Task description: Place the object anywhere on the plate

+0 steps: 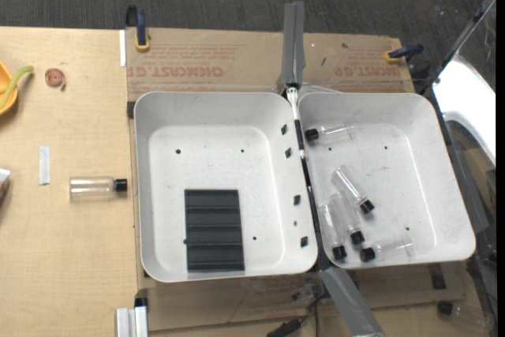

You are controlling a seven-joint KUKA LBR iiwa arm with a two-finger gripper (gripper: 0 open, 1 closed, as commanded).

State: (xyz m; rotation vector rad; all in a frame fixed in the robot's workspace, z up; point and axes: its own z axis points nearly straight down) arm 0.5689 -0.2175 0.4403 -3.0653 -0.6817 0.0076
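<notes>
Several clear vials with black caps lie in the right bin [439,126]: one vial [330,134] near its far left corner, another [352,191] tilted around the middle, and a cluster of vials [353,237] along the near left side. The black ribbed plate [213,230] lies flat in the near part of the left bin [144,170], well apart from all of them across the two bins' touching walls. Left of the bins, a clear bottle [96,186] with a black cap lies on its side on the bench [63,264].
</notes>
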